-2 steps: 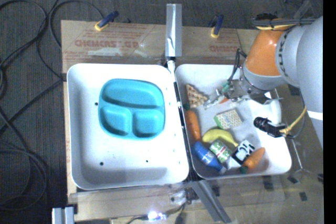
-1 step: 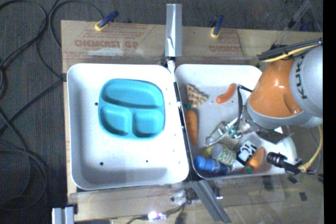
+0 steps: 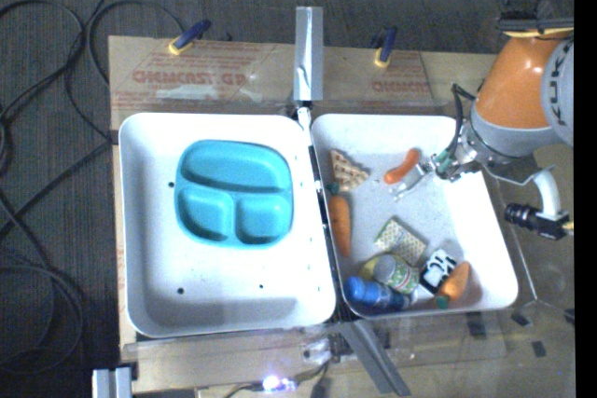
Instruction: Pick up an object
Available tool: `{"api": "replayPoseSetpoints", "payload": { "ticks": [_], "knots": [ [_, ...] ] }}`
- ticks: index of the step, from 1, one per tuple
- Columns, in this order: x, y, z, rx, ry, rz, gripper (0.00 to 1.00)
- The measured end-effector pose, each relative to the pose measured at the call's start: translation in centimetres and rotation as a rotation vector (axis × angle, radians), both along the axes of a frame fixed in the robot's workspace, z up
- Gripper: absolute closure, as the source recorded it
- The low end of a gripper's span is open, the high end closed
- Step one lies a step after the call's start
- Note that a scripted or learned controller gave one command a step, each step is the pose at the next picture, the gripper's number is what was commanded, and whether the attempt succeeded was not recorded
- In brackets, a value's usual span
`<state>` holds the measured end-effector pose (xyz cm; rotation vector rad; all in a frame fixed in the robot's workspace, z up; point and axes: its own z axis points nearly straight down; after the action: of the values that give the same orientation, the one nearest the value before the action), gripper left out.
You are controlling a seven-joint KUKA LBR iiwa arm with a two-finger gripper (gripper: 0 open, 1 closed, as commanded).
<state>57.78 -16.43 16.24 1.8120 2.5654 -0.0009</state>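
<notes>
1. Camera view, landmark is the right bin (image 3: 504,242): the gripper (image 3: 417,179) sits inside it, in the upper part, reaching in from the bin's right rim. Finger state: cannot tell, too small and blurred.
2. Nearest candidate is the small orange piece (image 3: 403,166), just beside the gripper tip, maybe touching. Cannot tell if it is between anything, so not calling it held.
3. Other things in the right bin: waffle-pattern piece (image 3: 348,169) at upper left, carrot (image 3: 340,225) along the left wall, patterned packet (image 3: 402,240) in the middle, blue bottle (image 3: 374,294) at the lower left corner, round tin (image 3: 399,276) next to it, black-and-white block (image 3: 437,272) and orange item (image 3: 455,281) at lower right.
4. Left of the right bin, touching rim to rim: the left bin (image 3: 149,228) holding one blue divided tray (image 3: 235,192).
5. Risks, as a judgement: the small orange piece is slim and could roll or get pushed aside if the tip lands off-centre, so the grasp comes up with nothing. The lower cluster is packed tight, so a pick there could catch two items or knock neighbours.
6. Counts: two bins, one tray, eight loose items in the right bin (roughly, the cluster overlaps), two clamps (image 3: 189,35) on the board behind the bins.
</notes>
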Motion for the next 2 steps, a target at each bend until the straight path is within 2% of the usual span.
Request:
{"api": "replayPoseSetpoints", "payload": {
  "ticks": [1, 2],
  "knots": [
    [-9.3, -1.6, -5.9, 0.001, -0.002, 0.185, 0.0],
    [-9.0, 1.6, -7.2, -0.01, -0.012, 0.321, 0.0]
  ]
}}
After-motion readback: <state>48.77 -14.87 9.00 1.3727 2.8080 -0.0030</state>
